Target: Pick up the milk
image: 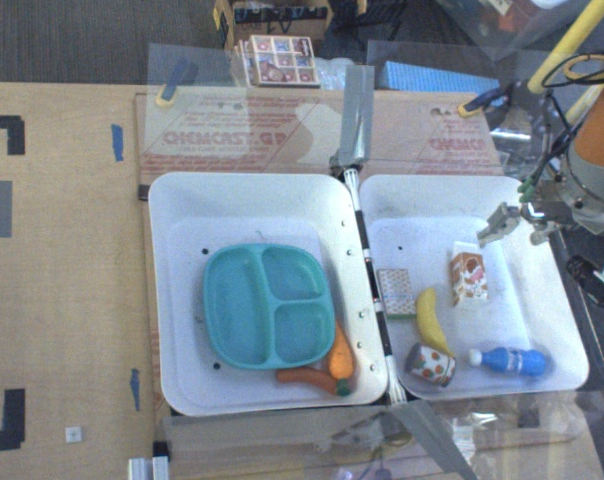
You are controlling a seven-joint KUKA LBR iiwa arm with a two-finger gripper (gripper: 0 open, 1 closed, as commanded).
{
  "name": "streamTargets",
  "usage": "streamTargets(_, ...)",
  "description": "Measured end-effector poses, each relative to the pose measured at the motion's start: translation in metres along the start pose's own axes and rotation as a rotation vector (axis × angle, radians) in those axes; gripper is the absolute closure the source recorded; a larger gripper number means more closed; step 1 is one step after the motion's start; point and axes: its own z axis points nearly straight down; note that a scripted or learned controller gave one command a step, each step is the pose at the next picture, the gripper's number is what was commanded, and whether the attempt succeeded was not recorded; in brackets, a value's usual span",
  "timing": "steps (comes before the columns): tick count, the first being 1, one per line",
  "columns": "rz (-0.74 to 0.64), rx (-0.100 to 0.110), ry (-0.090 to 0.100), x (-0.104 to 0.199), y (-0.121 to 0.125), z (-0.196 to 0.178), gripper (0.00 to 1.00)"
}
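Two shallow white bins side by side on a cardboard-covered bench (62, 268). In the right white bin (567, 353): a small white-and-red milk carton (468, 277) lying flat near the middle, printing too small to read; just left of it a yellow banana (431, 320); near the left wall a small grey speckled square sponge (395, 290); near the front edge a round brown-and-white patterned cup (430, 365) and a blue plastic bottle with a white cap (512, 361) lying on its side. In the left white bin (182, 208): a teal three-compartment plate (269, 306), with an orange carrot (341, 355) and a red chilli (307, 377) at its front right corner. Grey two-finger pincer (516, 222) above the right bin's back right area, apart from the carton, fingers spread and grasping nothing. On the clear panel (242, 138) behind the bins, mirrored red lettering, not legible.
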Motion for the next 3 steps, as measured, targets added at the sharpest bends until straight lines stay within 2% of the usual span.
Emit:
streamTargets(1, 0.098, -0.039, -0.008, 0.001, -0.005, 0.068, 0.00)
streamTargets(2, 0.316, -0.001, -0.002, -0.015, 0.011, -0.002, 0.00)
streamTargets(3, 0.096, -0.004, -0.003, -0.010, 0.016, -0.080, 0.00)
